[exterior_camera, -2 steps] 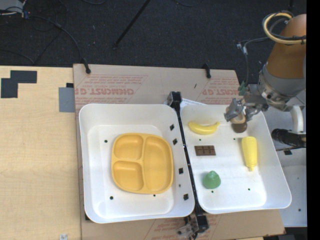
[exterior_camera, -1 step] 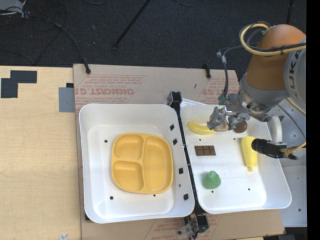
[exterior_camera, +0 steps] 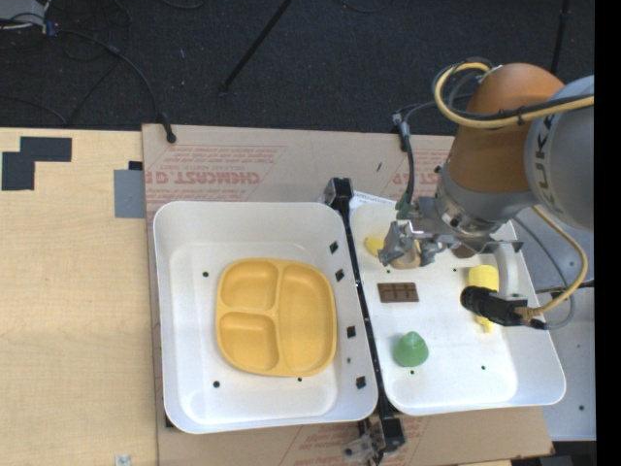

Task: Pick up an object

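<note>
My gripper (exterior_camera: 406, 249) is low over the far left part of the right bin (exterior_camera: 539, 382). A small yellow piece (exterior_camera: 374, 246) lies just to its left, partly hidden by it. A flat brown chocolate-bar shape (exterior_camera: 397, 292) lies a little nearer the camera than the gripper. A green rounded object (exterior_camera: 410, 349) sits further forward in the same bin. A yellow object (exterior_camera: 481, 278) lies toward the bin's right side, partly covered by robot hardware.
The left bin (exterior_camera: 184, 260) holds a yellow divided plate (exterior_camera: 277, 316). A black divider (exterior_camera: 354, 299) separates the two bins. The arm's orange band (exterior_camera: 495, 134) looms over the right bin's far side.
</note>
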`<state>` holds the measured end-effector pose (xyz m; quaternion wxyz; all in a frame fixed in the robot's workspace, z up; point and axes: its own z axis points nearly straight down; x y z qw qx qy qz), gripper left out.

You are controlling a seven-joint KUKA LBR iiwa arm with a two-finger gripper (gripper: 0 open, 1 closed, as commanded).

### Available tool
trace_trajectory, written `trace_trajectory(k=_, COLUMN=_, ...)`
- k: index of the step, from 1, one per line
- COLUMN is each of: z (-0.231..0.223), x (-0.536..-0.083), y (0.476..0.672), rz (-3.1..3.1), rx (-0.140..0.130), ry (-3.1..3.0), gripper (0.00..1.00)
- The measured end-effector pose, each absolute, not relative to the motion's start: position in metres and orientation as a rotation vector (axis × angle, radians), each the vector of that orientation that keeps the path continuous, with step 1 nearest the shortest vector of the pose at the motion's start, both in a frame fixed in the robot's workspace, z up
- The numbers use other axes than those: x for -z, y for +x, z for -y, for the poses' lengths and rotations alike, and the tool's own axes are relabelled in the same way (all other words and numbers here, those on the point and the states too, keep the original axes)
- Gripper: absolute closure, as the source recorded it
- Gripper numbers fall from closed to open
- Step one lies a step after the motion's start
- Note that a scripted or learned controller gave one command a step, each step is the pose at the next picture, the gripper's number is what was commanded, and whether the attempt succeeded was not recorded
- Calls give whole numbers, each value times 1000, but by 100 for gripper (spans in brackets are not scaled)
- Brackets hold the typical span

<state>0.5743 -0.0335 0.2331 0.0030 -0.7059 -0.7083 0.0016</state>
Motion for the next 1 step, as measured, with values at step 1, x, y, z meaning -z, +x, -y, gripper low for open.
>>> trace_trajectory(k=1, z=-27, x=-231, y=554, rz=2224, rx=-4, ry=-2210, gripper=100)
